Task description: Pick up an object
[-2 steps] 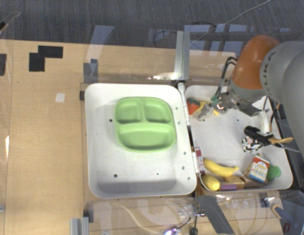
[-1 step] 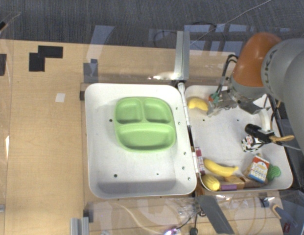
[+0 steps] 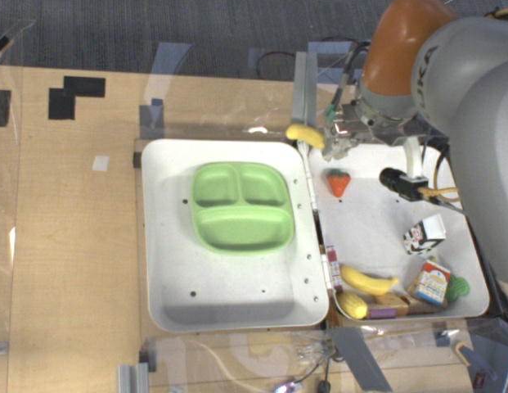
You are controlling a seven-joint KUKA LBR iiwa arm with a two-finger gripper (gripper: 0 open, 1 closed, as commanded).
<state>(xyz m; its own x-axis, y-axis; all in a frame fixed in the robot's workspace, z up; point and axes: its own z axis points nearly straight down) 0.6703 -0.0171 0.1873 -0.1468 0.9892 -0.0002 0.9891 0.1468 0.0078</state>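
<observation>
Camera view: the gripper [image 3: 334, 142] is seen beside a banana [image 3: 305, 135] on the bin's rim [image 3: 306, 170]; the jaws' state cannot be told.

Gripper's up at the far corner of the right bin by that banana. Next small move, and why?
Probably a small lift straight up to test the grab. The gripper sits low at the right bin's far left corner, right beside the banana on the rim. Whether the banana is held can't be told.

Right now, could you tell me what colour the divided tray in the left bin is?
Light green; the divided tray shows best in the camera view.
</observation>
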